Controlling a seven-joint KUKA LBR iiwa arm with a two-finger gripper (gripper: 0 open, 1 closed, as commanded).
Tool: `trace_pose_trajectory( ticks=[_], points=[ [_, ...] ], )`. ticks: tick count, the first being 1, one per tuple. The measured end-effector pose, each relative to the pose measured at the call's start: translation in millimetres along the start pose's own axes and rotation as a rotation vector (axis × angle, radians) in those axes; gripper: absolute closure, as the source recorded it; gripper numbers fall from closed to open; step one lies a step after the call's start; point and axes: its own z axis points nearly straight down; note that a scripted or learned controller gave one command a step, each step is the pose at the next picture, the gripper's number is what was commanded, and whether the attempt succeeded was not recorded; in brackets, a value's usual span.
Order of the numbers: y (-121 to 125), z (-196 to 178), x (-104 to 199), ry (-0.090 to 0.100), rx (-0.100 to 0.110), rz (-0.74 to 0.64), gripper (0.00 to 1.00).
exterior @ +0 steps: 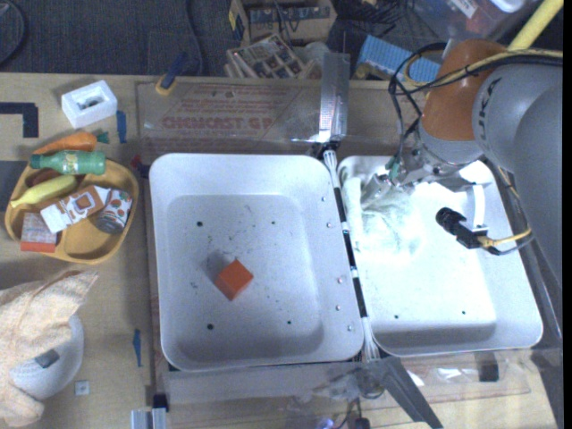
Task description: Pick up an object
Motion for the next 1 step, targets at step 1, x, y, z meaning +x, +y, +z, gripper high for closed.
trace_pose_trajectory(
  ticks=[1],
  points=[
    [2.2,-10.2,0.4,0.000,-0.005,-0.002,1.00]
  ],
)
